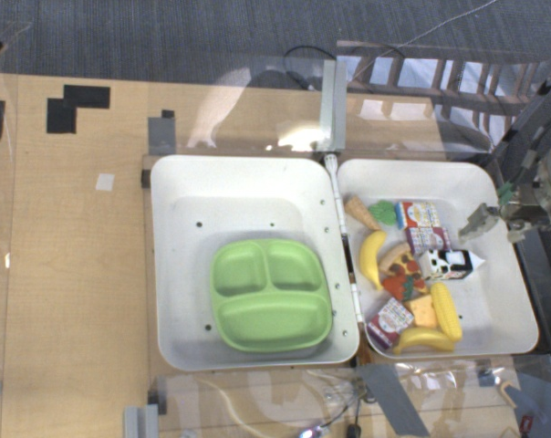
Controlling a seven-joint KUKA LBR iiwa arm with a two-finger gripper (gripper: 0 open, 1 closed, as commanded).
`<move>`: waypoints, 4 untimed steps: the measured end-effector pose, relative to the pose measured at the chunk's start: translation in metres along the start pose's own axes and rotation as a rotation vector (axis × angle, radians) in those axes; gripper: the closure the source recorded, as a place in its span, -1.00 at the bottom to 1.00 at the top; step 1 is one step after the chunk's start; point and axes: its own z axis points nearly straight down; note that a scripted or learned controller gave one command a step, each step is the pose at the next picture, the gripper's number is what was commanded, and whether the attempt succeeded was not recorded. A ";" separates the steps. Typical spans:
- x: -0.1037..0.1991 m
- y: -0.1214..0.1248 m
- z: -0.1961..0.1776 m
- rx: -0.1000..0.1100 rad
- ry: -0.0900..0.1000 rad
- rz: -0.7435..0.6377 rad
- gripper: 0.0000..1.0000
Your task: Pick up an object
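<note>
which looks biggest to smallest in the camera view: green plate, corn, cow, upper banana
1. green plate, by far the largest
2. upper banana and corn, look about alike, so no ranking between them
3. cow, looks smallest, though not by much

- The grey robot arm (542,167) is cut off by the right edge.
- The gripper (481,222) is small and blurry, so its tips are hard to make out.
- The small flat red packet (391,318) is partly under other toys.
- The words on the little striped carton (422,225) are too small to read.
- The yellow toy banana at the bottom (425,339) is partly hidden by the yellow toy corn cob (445,311).
</note>
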 end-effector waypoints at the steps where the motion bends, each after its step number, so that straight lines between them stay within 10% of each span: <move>1: -0.016 -0.008 -0.071 -0.004 -0.003 -0.231 -1.00; 2: 0.026 0.048 0.003 0.000 0.000 -0.177 -1.00; 3: 0.024 0.023 0.124 -0.017 -0.005 -0.147 -1.00; 4: 0.004 0.062 0.138 -0.007 -0.001 -0.002 -1.00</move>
